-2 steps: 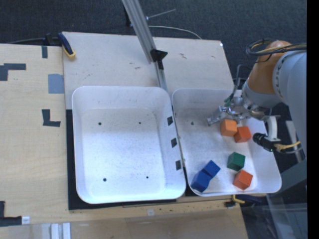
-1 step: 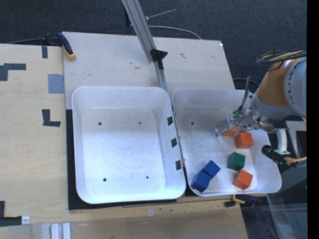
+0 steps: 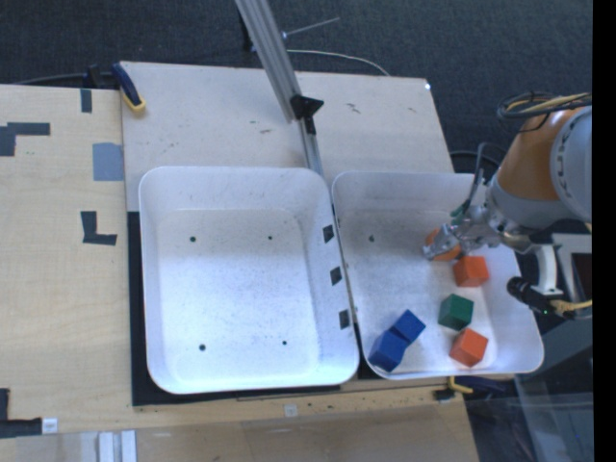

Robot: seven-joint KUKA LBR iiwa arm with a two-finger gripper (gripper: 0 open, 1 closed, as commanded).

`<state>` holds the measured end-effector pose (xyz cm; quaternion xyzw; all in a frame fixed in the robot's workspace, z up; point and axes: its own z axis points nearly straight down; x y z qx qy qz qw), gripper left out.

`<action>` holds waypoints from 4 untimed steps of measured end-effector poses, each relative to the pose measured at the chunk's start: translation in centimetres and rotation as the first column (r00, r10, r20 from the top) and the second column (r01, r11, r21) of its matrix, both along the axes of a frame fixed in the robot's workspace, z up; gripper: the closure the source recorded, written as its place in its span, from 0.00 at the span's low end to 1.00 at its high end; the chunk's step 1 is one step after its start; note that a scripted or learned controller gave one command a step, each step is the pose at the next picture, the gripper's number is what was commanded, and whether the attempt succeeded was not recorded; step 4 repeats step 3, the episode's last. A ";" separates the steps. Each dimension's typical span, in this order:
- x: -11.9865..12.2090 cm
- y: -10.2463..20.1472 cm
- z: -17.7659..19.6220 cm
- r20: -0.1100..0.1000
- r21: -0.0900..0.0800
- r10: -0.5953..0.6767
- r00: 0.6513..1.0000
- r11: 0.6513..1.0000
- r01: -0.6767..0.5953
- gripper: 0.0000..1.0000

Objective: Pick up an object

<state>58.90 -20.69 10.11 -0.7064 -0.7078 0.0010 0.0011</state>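
the tool [image 3: 445, 245] sits low in the right bin [image 3: 385, 200], over something orange; whether it is spread or pinching, i cannot tell. the nearest orange block [image 3: 471, 271] lies just beside it, green block [image 3: 456, 310] below. i'd centre over one block, clear of neighbours, and close before lifting straight up.

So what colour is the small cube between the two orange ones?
Green: the small cube in the right-hand white bin, seen in the camera view.
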 end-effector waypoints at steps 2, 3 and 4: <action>-0.4 18.2 16.9 0.004 0.003 0.008 1.000 1.000 -0.008 1.00; -0.3 26.9 11.1 -0.005 0.002 0.007 1.000 1.000 -0.007 1.00; -0.3 26.9 11.1 -0.005 0.002 0.007 1.000 1.000 -0.007 1.00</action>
